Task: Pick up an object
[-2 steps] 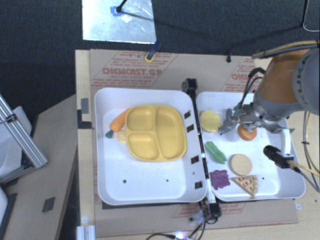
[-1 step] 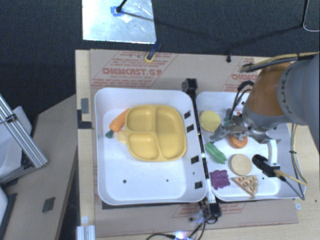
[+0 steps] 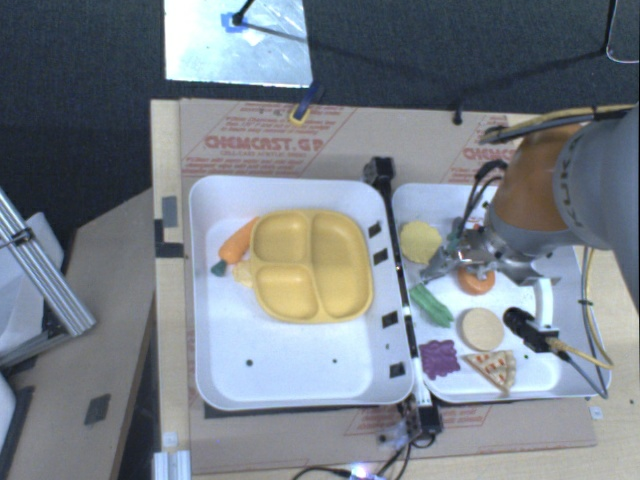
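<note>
My gripper (image 3: 445, 261) hangs low in the right bin (image 3: 570, 386), reaching in from the right. It sits between a yellow round piece (image 3: 419, 238) just up-left of it and an orange slice (image 3: 477, 282) just to its right. A green pickle-shaped piece (image 3: 431, 303) lies right below the gripper tip. Nearer the front of this bin lie a tan round disc (image 3: 480, 328), a purple piece (image 3: 438, 357) and a pizza slice (image 3: 492, 368). Nothing shows between the fingers.
The left bin (image 3: 215, 368) holds a yellow divided plate (image 3: 308, 265) with a carrot (image 3: 235, 243) against its left rim. A black clip row on the wall between the bins (image 3: 390, 268) runs close to the gripper's left.
</note>
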You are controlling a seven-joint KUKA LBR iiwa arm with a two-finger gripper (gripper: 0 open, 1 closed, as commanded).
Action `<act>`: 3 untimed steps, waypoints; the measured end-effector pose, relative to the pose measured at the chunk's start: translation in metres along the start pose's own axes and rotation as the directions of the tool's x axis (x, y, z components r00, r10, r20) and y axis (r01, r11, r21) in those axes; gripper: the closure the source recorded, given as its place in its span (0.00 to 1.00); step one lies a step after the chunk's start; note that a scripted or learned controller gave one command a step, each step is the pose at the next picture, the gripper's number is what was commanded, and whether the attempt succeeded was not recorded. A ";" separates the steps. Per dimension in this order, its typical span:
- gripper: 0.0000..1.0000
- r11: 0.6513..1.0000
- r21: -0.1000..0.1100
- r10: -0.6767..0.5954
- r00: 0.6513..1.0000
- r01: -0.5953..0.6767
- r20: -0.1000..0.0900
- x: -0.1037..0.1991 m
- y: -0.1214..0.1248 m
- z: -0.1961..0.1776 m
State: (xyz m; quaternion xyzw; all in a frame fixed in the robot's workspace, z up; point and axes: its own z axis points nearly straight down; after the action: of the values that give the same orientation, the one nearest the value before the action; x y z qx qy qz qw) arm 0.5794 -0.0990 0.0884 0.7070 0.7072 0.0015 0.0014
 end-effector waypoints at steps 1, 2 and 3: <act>1.00 1.000 -0.013 0.000 1.000 0.000 0.008 -0.003 0.003 -0.013; 1.00 1.000 -0.004 -0.004 1.000 0.004 0.001 0.000 0.003 -0.077; 1.00 1.000 -0.003 -0.004 1.000 0.004 0.001 0.000 0.005 -0.131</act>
State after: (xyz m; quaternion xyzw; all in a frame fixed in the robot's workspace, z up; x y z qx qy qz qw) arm 0.5839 -0.0987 0.2191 0.7055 0.7087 0.0021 0.0029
